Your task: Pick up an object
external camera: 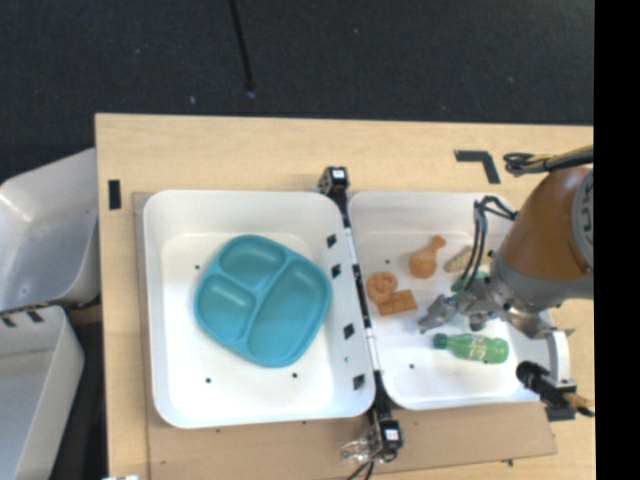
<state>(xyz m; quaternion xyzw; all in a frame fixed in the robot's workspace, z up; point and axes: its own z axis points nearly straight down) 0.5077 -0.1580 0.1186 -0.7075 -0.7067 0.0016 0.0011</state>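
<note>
Arm w/ orange band (548, 230) reaches in from the right over the right bin (400, 388). Claw (448, 313) sits low in that bin, grey fingers (436, 317) pointing left; can't tell whether they're apart or together, too small and dark, and nothing visibly sits between them. Just below-right of the claw lies a green plastic bottle (473, 347) on its side, cap end toward the claw, close but apparently not touching. Pale band on the bottle may be a label; no text readable. Left of the claw, near, an orange block-like toy (397, 303) w/ an orange ring-shaped toy (380, 286) touching it on its upper left. Above-left of the claw, an orange drumstick-shaped toy (427, 258), tilted. Above the claw, partly behind the arm, a pale beige item (458, 260), shape unclear. Well left of the claw, across the divider, the left bin (160, 268) holds a teal three-compartment plate (262, 299), lying flat. No brands or writing legible anywhere.
</note>
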